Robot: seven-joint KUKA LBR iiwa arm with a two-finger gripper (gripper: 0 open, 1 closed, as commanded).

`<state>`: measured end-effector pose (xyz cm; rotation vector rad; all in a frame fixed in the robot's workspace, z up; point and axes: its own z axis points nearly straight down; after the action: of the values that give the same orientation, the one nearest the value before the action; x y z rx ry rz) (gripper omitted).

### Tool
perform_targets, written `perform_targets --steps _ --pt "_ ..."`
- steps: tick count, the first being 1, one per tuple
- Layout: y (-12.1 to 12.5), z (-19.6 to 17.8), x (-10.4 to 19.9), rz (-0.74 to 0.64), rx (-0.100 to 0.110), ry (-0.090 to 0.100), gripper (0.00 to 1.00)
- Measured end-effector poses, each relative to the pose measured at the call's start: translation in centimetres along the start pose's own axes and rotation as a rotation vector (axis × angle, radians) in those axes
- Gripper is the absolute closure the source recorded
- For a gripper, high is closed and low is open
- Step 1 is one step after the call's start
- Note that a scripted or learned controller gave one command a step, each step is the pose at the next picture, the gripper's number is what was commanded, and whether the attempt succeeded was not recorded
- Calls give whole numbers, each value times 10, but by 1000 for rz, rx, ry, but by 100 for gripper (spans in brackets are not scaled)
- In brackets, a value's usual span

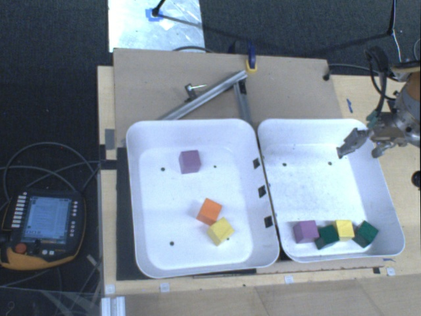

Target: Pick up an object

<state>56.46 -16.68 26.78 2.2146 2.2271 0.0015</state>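
Gripper (364, 145): fingers spread, nothing between them, over right bin's (395, 206) far right edge | right bin: purple, two green, yellow blocks (345, 228) along near wall | left bin (135, 196): purple, orange, yellow blocks

Robotics lab: teach pendant (43, 230) on dark carpet, cables, bench with white bins (197, 131).

Bins (266, 134) – smooth white plastic, slight sheen; bench (289, 87) – matt brown board; blocks (189, 161) matt.

Claw (364, 145) splayed (nothing between)
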Motion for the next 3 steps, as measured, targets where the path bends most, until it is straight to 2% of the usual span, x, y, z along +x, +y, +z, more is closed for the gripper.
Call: perform_targets --steps 1,2,3 --pt "0 0 0 1 -1 0 0" --pt "4 42 -1 3 4 0 0" --pt "0 103 4 3 6 1 0"
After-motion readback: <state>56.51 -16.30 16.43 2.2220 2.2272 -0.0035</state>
